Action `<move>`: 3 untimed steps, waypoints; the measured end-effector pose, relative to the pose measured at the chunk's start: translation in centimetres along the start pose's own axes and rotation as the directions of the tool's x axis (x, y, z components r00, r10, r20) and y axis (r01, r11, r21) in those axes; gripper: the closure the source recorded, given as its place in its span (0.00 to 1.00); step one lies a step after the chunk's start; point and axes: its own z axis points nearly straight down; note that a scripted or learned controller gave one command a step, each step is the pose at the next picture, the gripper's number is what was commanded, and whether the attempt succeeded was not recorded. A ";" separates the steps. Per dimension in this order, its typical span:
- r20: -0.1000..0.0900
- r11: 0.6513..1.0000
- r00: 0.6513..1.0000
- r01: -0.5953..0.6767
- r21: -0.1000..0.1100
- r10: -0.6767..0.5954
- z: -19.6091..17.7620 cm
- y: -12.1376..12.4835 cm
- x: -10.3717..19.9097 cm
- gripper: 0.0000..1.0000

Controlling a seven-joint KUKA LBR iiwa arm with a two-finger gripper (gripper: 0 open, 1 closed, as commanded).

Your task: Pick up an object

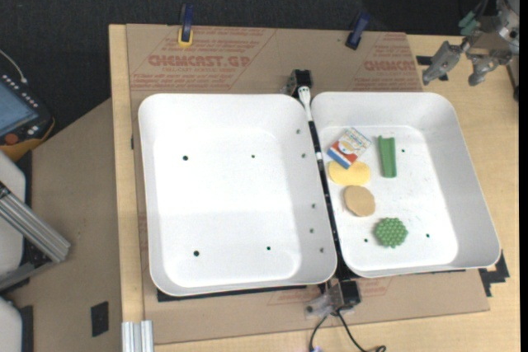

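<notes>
The gripper (460, 66) hangs beyond the right bin's (462, 140) far right corner, its 2 fingers apart, holding nothing. In that bin lie 5 objects: a small packet (349, 146), green block (387, 157), yellow piece (349, 173), tan disc (359, 200) and green ball (390, 232).

The cardboard sheet (247, 53) reads "CHEMCAST" in red.
</notes>
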 end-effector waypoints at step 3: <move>0.008 1.000 1.000 0.003 -0.012 -0.003 -17.1 -7.0 -2.3 1.00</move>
